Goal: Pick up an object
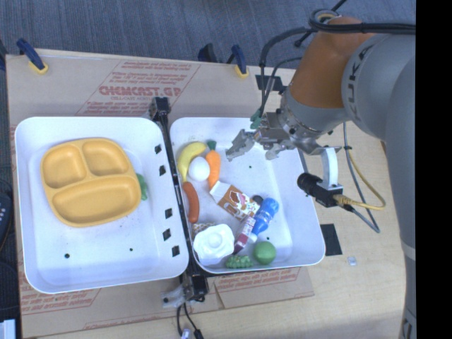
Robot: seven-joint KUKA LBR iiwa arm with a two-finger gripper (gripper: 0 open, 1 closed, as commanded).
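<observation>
Spread and carrying nothing, the end effector [256, 144] hangs over the right bin's [305, 217] back half — beside the carrot [213, 169] and egg [200, 169]. No grasp is made yet; choosing, descending and lifting all remain.

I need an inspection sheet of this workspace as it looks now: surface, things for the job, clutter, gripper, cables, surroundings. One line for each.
Surface: bench covered with printed cardboard, bearing the left bin and the right bin side by side.
Job's things: in the right bin lie a banana, egg, carrot, snack packet, blue bottle, white cup and green ball.
Clutter: yellow divided tray in the left bin.
Gripper: gripper above the right bin's far part, holding nothing.
Cables: black cables loop along the arm; a yellow one hangs at the right.
Surroundings: blue clamps at the bench's far edge; grey carpet beyond.
</observation>
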